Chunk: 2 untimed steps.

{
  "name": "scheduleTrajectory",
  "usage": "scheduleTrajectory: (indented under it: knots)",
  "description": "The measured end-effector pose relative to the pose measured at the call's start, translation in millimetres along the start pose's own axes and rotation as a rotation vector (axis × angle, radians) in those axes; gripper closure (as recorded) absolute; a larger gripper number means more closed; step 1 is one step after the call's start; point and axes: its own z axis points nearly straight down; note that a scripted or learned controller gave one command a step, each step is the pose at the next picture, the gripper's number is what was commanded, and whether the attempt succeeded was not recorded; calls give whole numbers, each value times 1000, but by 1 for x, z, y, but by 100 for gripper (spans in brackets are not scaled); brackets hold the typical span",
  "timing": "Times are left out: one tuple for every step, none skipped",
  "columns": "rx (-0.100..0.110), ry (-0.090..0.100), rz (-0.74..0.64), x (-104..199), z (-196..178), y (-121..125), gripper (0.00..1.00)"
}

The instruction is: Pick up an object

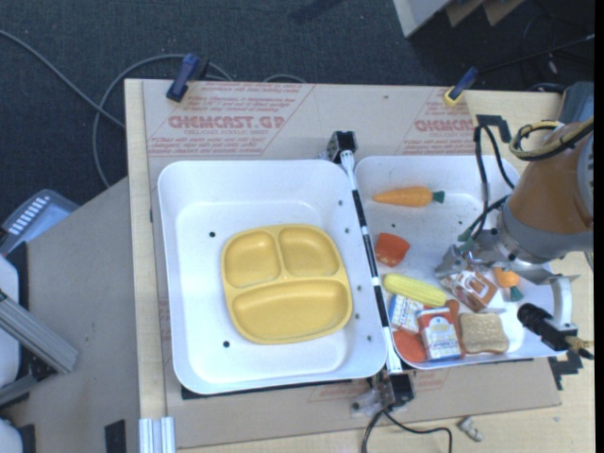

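Low over the right bin (415, 170), we find the gripper (469, 270) down among the toy food, apparently on a small wrapped packet (469, 287); whether it grips we cannot tell. Near it lie a corn cob (412, 289), bread slice (484, 332) and carrot (408, 196). Nothing is visibly lifted; the pick remains unconfirmed.

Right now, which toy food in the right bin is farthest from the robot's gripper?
The orange carrot, lying alone near the bin's back wall. The corn, bread slice and other foods crowd near the gripper.
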Motion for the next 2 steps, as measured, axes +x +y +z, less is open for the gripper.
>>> scheduleTrajectory:
  knots:
    - [11, 5, -1, 85, -88, 51, 100]
    - [14, 4, 0, 84, -87, 50, 0]
